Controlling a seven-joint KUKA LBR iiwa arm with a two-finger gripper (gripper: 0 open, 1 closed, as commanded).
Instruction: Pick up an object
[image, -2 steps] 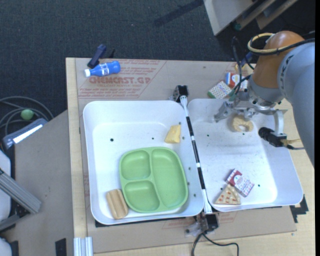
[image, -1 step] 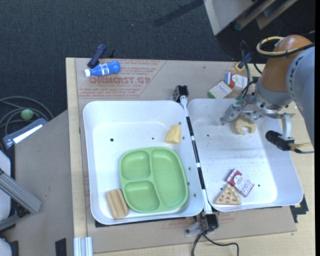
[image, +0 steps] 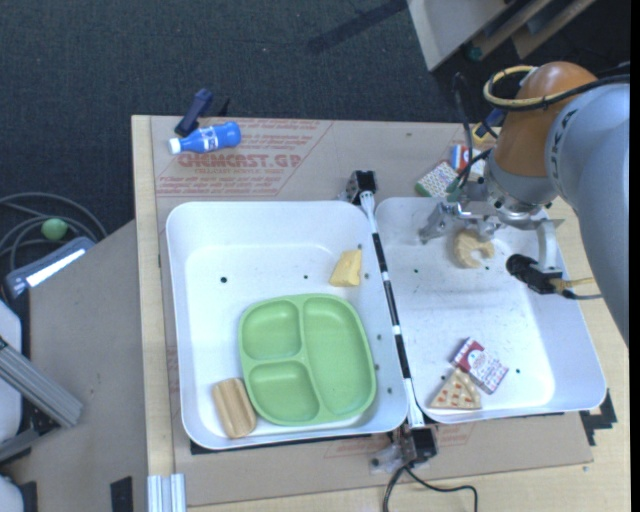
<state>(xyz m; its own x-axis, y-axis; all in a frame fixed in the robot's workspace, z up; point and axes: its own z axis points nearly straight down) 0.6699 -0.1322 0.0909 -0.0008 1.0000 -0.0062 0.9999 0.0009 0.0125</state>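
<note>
Starting left of the bin divider (image: 385, 290): toy bread slice (image: 232, 407), green sectioned plate (image: 303, 357), cheese wedge (image: 348, 268). Right of it: pizza slice (image: 456, 392), red packet (image: 481, 365). Far corner: gripper (image: 472, 232) over beige toy food (image: 472, 248), claw state unreadable; grasp apparently pending, needing closure, then lift.

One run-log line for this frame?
arm: over right bin | gripper: at tan piece, grasp unclear | left bin: green tray

The right bin's (image: 560, 395) middle lies open between tan lump (image: 472, 249) and pizza slice (image: 455, 392).
</note>
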